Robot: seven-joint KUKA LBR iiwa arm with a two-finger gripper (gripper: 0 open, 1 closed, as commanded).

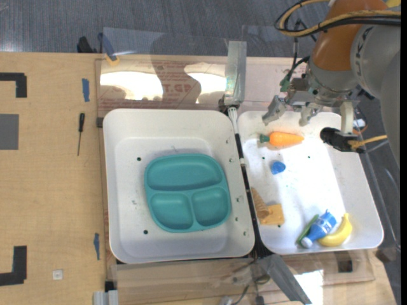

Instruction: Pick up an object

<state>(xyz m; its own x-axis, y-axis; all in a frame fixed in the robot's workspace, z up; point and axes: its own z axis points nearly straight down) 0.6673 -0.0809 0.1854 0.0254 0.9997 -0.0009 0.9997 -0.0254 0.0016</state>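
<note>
An orange carrot (284, 139) with a green tip lies near the back of the right bin (356, 189). My gripper (290, 114) hangs just above and behind it, its fingers spread open with nothing between them. A small blue piece (278, 167) rests a little nearer the camera. Against the bin's left wall lies a tan block (268, 211). At the front right corner a yellow banana (339, 231) lies beside a blue and green tube (316, 229).
The left bin (121, 138) holds a teal divided plate (187, 191). A clear panel (165, 68) and a metal post (236, 72) stand behind the bins. Cables and a black fitting (337, 138) hang by the arm over the right bin's back edge.
</note>
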